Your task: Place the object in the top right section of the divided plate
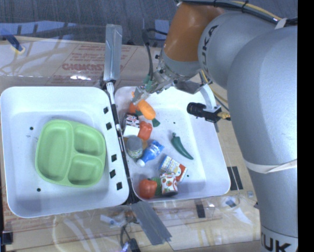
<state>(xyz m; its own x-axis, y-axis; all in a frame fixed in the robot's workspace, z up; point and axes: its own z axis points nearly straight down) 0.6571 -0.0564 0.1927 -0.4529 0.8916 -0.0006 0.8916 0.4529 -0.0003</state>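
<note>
Hovering over two bins (10, 156), one gripper (142, 92); its grip state is unclear.

A green pepper (182, 146) is lying at the right bin's (212, 156) centre, a blue bottle (151, 152) at nine o'clock of it, a tomato (148, 187) at seven.

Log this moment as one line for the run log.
gripper above carrot in right bin | divided plate in left bin
</note>
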